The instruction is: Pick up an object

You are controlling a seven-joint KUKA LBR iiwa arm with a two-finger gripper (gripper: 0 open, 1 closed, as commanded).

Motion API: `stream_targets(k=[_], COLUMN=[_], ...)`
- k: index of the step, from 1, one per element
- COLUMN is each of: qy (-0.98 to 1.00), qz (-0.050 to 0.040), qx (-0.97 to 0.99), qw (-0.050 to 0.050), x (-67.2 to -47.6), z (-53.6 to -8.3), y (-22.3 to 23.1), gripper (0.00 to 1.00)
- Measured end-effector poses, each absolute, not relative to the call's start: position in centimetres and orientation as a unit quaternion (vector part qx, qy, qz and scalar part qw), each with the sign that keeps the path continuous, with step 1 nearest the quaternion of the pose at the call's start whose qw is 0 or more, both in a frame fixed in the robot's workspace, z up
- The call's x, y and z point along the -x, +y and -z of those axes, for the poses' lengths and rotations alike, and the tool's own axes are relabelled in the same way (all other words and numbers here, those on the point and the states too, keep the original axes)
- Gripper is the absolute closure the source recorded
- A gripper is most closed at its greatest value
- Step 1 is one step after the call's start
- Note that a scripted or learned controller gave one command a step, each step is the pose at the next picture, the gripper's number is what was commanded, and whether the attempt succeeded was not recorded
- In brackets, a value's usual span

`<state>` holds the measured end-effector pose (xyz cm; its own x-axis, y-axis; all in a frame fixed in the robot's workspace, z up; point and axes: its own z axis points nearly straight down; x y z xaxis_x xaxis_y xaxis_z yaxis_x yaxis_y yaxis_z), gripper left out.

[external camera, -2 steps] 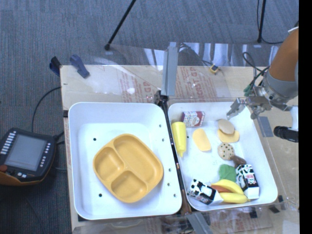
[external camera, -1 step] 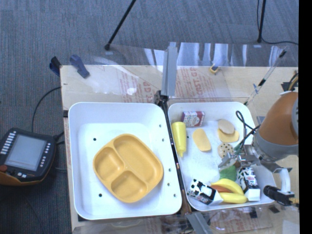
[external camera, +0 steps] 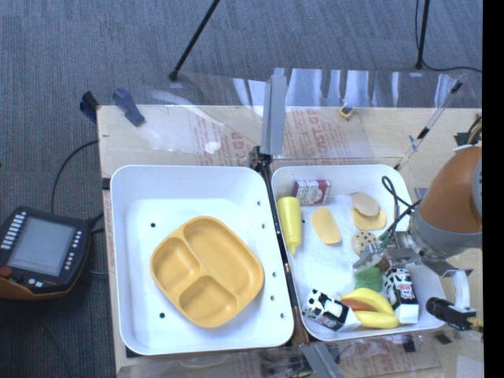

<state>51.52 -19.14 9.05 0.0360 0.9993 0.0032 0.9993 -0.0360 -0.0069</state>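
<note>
Bananas point(external camera: 374, 309) lie at the right bin's point(external camera: 340, 173) near edge, long axis running across it, tips toward the milk cartons on either side. My pincer point(external camera: 376, 257) hangs just above them by the green piece point(external camera: 367, 278); I cannot tell its spread. I'd descend straight, square across the bananas' width, clear of the cow-print carton point(external camera: 402, 285). Left bin holds the yellow tray point(external camera: 206, 270).
</note>
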Motion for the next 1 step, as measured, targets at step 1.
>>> stream_targets(k=[1], qy=[-0.694], qz=[-0.0021], qx=[0.72], qw=[0.006], x=[-51.48], z=[-9.8], y=[-19.1], gripper=[1.0])
